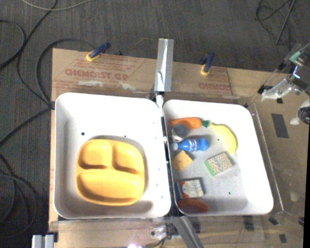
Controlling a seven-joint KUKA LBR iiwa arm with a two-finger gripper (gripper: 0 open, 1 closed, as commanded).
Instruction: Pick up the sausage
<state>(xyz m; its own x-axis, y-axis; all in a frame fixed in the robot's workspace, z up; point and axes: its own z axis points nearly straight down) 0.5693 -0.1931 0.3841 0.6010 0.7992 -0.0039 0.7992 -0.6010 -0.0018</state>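
Observation:
The sausage (pixel 194 205) is a dark red, elongated piece lying against the near wall of the right bin (pixel 257 169), just below a small printed box (pixel 192 187). My gripper (pixel 284 89) shows as a pale shape at the upper right, outside the right bin's far right corner and high above the bench. It is far from the sausage, with nothing visible in it. It is too small and too washed out to make out in detail.
The right bin also holds an orange carrot (pixel 189 122), a blue bottle (pixel 192 145), a yellow round item (pixel 225 136), an orange wedge (pixel 182 161) and a checked packet (pixel 219 163). A yellow divided plate (pixel 110 171) sits in the left bin (pixel 71 116).

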